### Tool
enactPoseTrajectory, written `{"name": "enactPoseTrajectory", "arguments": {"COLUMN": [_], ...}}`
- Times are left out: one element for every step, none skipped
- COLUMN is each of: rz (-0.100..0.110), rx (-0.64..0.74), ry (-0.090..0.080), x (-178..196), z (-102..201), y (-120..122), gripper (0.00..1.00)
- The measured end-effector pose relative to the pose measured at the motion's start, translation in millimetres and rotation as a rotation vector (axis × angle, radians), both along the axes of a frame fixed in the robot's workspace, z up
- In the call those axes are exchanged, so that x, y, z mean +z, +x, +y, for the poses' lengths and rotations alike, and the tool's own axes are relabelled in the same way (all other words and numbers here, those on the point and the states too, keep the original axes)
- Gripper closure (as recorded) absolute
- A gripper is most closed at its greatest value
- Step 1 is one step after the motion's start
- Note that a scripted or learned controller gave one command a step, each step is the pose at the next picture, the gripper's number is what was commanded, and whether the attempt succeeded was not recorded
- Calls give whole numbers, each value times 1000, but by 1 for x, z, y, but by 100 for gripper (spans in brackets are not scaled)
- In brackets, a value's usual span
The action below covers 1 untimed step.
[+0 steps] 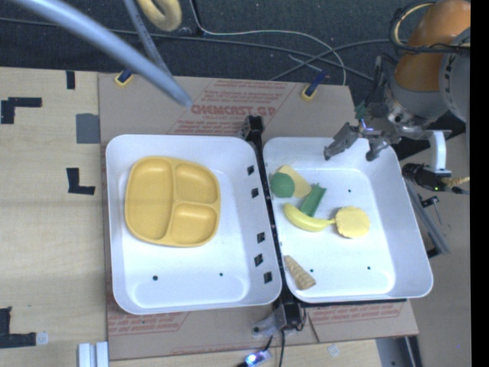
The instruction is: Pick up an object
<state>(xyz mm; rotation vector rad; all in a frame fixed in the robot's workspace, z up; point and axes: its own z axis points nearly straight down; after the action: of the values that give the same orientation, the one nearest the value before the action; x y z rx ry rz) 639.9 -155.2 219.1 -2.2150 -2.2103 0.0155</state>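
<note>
My gripper [353, 148] hangs over the back edge of the right bin [397, 205], its two dark fingers spread apart with nothing between them. Below it in the bin lie a yellow banana [306, 220], a green round piece [283, 184] on a pale yellow piece [297, 178], a green stick [312, 199], a yellow round piece [352, 222] and a tan cone [299, 272]. The gripper is well above and behind all of them.
A yellow divided plate [172, 201] lies in the left bin [137, 281]. A black divider with clips [263, 220] runs between the bins. Cables [306, 60] cross the dark surface behind. The arm's orange-banded wrist [432, 40] stands at the upper right.
</note>
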Motion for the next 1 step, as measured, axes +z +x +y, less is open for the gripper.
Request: {"name": "enactPoseTrajectory", "arguments": {"rz": [-14], "rx": [3], "ry": [-2], "x": [9], "z": [0], "y": [3], "gripper": [0]}}
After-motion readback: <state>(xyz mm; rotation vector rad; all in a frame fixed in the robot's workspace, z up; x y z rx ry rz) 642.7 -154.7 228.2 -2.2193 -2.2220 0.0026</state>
